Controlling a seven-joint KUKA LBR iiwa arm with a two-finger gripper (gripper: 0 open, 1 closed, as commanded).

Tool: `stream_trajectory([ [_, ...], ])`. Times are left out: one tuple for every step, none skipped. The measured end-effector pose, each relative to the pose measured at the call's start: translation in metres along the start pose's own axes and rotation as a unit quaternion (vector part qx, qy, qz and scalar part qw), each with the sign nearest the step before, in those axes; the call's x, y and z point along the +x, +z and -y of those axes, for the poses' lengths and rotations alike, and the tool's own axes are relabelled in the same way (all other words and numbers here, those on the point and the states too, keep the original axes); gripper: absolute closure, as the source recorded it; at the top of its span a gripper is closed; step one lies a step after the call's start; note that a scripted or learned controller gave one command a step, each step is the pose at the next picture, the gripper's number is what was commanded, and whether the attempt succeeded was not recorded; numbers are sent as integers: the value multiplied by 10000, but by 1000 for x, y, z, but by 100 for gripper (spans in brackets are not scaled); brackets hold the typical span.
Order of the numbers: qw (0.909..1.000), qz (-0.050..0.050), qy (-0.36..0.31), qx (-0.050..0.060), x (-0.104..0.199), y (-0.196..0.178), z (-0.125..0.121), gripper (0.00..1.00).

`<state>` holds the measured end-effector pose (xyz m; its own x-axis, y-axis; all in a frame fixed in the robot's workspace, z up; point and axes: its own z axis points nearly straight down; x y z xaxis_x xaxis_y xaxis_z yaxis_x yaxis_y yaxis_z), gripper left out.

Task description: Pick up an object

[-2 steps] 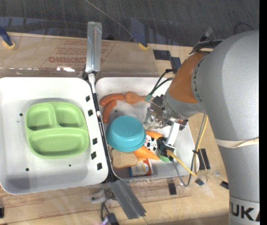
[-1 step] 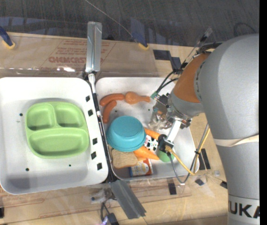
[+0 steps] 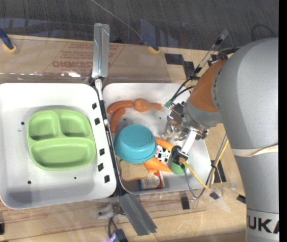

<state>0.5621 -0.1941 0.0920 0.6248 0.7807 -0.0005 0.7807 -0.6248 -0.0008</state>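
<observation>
Reaching into the right bin [image 3: 148, 91], the hand [image 3: 172, 133] sits low, just beside the blue bowl [image 3: 133, 142] at its 3 o'clock.
Whether the hand is apart or together cannot be told. A carrot [image 3: 162, 144] lies at the hand's 7 o'clock, against the bowl; a sausage [image 3: 117, 111] curves at the bowl's 11 o'clock and a bread slice [image 3: 133, 170] at its 6 o'clock. The left bin [image 3: 7, 135] on the worktop carries a green divided plate [image 3: 61, 137].
</observation>
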Motion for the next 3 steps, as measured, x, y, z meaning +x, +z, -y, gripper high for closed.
stream_trajectory([
  [10000, -4, -31, -23, 1, -10, 0, 100],
  [9974, -3, 715, 3, 42, -10, -16, 100],
  [9958, 6, 913, 25, 16, 0, -25, 100],
])
